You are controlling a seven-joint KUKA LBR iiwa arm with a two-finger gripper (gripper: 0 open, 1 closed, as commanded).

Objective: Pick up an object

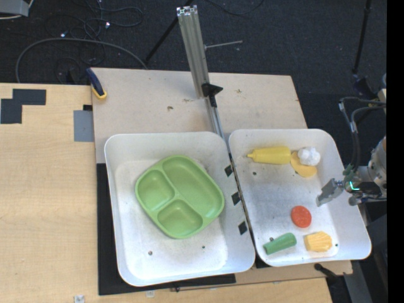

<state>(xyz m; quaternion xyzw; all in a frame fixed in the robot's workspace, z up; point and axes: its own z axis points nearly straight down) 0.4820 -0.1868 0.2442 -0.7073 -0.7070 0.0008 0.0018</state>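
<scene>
Two white bins side by side on my bench, w/ black clips at the seam between them. Left bin [126,257] is the bigger-looking one from here and carries 1 green divided plate [180,196], three compartments, lying flat and turned at an angle, roughly mid-bin.

Right bin [278,182] has the small stuff, 6 items by my count. Largest to smallest: 1 yellow bottle-like piece [270,155] lying on its side near the far edge; 1 green cylinder [279,243] lying tilted near the front edge; 1 yellow-orange block [319,241] just beside it to the right; 1 yellow curved piece [305,168], maybe a banana, touching the bottle's end; 1 red-orange round thing [302,216] approx mid-bin, apart from the rest; 1 white lump [308,155] sitting on or against the curved piece, can't tell which.

My pincer [329,192] sits at the right bin's right rim, above the round thing and to its right, not touching any item. Nothing shows between the fingers. How far apart they stand I can't tell; they read as one grey wedge w/ a green light behind.

Hard to make out: my arm is cut off at the right edge. The exact shape of the white lump is too blurry to call.
</scene>
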